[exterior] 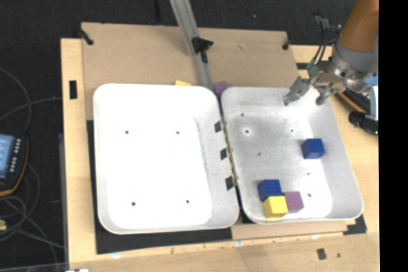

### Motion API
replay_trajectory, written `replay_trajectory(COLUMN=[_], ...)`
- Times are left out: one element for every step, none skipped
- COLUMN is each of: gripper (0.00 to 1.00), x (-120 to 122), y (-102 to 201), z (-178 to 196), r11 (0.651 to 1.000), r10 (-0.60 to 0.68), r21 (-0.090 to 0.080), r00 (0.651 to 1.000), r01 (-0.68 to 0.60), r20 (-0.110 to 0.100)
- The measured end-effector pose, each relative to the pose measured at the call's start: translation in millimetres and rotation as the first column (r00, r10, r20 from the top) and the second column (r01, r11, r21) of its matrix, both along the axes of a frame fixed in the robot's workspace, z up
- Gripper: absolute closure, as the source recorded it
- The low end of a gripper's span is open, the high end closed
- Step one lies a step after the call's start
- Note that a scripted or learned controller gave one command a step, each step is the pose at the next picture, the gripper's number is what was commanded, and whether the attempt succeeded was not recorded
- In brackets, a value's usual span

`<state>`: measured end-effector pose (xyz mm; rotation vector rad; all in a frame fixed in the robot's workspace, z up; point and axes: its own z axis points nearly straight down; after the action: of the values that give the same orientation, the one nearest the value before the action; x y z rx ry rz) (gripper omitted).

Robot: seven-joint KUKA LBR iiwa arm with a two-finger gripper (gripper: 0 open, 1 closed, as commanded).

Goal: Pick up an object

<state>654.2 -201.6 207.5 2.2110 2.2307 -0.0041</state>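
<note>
A tan counter [146, 48] on dark floor carries two white bins. The left bin [102, 156] lies beside the right bin [341, 162], which holds a blue cube [312, 148] alone, plus a blue block [269, 188], yellow block [275, 206] and purple block [293, 200] clustered at its near edge. The end effector [310, 93] hangs over the far edge with fingers spread, holding nothing, the blue cube near it, toward the bin's near side.

My arm [359, 28] comes in from the right, its orange band above the grey wrist, angled downward and leftward. My gripper [310, 94] hangs at its end with both fingers [294, 93] spread apart, pointing down, nothing between them.
</note>
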Motion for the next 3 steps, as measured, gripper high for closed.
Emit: replay_trajectory(gripper=[0.00,0.00,0.00], x=[-56.5,-149.9,-168.3], y=[61.7,72.9,114.1], z=[-60.4,-111.4,-108.9], r11=[1.000,1.000,1.000], r10=[-0.003,-0.011,-0.007], r21=[0.006,0.001,0.000], r00=[1.000,1.000,1.000], r01=[0.004,0.011,0.007], r20=[-0.007,0.004,0.009])
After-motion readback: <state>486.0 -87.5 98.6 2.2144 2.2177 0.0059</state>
